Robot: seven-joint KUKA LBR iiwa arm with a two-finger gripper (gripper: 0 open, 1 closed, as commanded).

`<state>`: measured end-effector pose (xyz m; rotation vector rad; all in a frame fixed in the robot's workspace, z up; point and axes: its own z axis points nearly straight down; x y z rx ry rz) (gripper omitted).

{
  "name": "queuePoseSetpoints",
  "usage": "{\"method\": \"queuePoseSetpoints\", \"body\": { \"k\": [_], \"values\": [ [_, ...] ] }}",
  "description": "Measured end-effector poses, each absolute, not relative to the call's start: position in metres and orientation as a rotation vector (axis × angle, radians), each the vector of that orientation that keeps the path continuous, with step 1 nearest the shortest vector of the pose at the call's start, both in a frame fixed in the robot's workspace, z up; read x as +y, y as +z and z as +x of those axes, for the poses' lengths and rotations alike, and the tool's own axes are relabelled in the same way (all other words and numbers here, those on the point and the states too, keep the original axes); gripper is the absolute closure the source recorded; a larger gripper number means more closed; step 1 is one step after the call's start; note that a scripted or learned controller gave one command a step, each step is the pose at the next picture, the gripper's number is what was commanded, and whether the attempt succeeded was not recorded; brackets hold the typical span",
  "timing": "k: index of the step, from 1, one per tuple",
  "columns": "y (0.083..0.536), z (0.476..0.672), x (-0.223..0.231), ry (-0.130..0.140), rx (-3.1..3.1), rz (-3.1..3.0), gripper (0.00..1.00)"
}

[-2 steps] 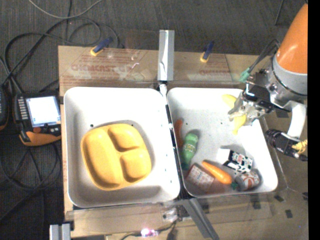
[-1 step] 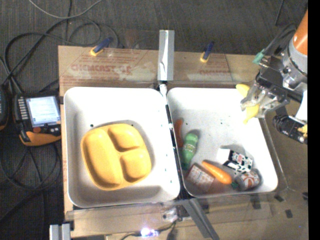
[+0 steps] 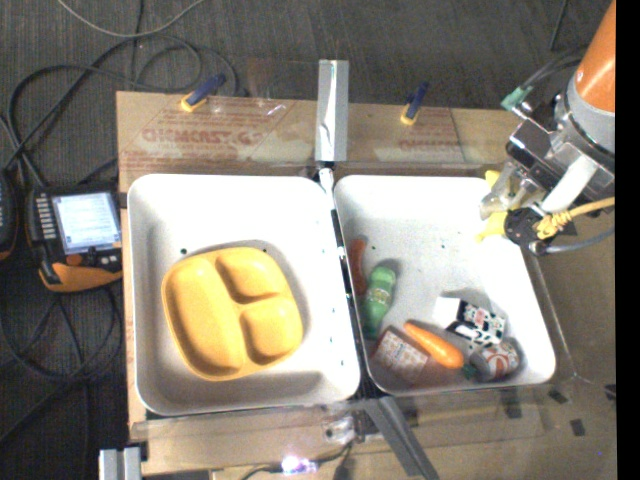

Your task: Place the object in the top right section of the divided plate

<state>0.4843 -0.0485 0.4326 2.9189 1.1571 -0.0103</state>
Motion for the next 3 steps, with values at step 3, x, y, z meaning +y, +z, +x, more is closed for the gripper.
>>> {"method": "queuePoseSetpoints", "body": {
  "k": [3],
  "values": [
    [0.433, 0.484, -0.010, -0.008, 0.328, 3.122, 1.00]
  ]
}}
